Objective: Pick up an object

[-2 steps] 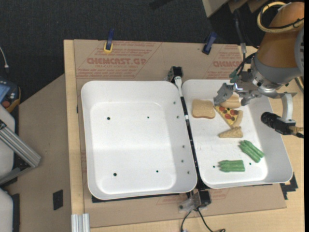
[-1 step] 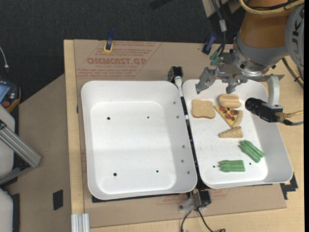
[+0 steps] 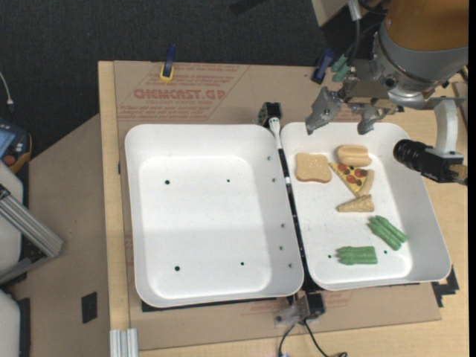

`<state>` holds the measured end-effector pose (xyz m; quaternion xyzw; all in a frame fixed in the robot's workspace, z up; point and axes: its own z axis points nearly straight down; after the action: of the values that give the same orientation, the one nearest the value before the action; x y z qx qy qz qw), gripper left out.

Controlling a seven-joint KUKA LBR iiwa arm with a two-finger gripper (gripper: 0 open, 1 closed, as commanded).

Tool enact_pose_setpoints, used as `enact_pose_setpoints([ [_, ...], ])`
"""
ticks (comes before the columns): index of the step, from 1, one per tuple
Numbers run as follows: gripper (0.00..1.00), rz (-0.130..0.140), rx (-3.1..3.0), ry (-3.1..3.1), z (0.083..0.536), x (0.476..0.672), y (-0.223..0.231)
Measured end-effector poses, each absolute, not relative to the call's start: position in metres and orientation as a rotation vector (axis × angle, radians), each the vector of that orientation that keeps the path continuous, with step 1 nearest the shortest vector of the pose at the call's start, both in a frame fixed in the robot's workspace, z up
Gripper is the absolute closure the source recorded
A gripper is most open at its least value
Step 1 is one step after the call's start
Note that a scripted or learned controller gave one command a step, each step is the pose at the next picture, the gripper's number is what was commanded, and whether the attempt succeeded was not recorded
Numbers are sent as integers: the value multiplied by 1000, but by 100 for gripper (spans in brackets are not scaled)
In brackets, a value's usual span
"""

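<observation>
Gripper (image 3: pixel 343 117) hanging over the far edge of the right bin (image 3: pixel 424 222), fingers spread wide, nothing between them. Nearer its middle: bread slice (image 3: pixel 313 168), hot dog (image 3: pixel 352 155), pizza slice (image 3: pixel 352 176) and a tan wedge (image 3: pixel 356 204). Toward the near edge, two green pieces (image 3: pixel 387 232).

Bright, even overhead light washes both bins, and the left bin (image 3: pixel 201 207) shows a brighter band across its lower floor. Shadows are soft and short. The arm's orange band (image 3: pixel 431 10) at top right looks slightly blurred.
</observation>
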<state>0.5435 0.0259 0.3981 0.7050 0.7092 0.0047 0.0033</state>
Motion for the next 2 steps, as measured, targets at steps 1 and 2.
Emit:
enact_pose_setpoints([
  [1, 0, 15, 2208, 2230, 484, 480, 110],
  [2, 0, 4, 2222, 2218, 483, 480, 92],
])
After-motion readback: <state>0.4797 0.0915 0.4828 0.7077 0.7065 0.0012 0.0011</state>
